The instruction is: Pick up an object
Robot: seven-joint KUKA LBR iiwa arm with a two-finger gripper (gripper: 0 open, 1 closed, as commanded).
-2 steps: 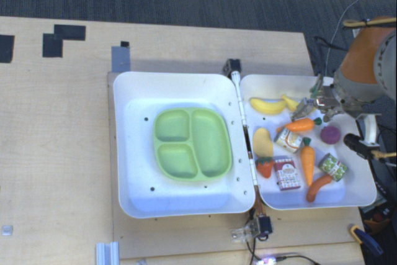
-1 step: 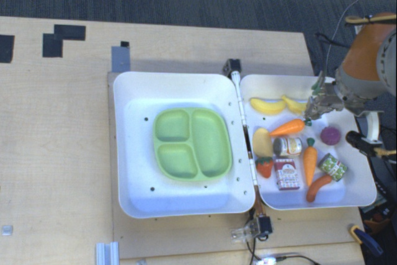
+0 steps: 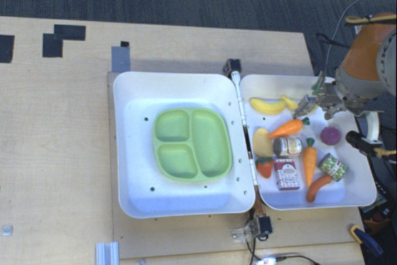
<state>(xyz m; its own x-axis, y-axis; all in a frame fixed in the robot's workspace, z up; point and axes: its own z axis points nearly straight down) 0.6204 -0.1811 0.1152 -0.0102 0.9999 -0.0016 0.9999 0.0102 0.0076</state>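
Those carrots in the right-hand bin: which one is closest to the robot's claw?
The slanted carrot at the top of the pile, its green end just below the gripper. The upright carrot and the reddish one lie farther down.

A green divided plate (image 3: 191,144) lay in the left bin (image 3: 133,192); toy food filled the right bin (image 3: 366,192), the arm (image 3: 366,62) above it.

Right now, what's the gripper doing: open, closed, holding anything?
Gripper: over the right bin near the yellow banana; open or shut cannot be told, and nothing is visibly held.
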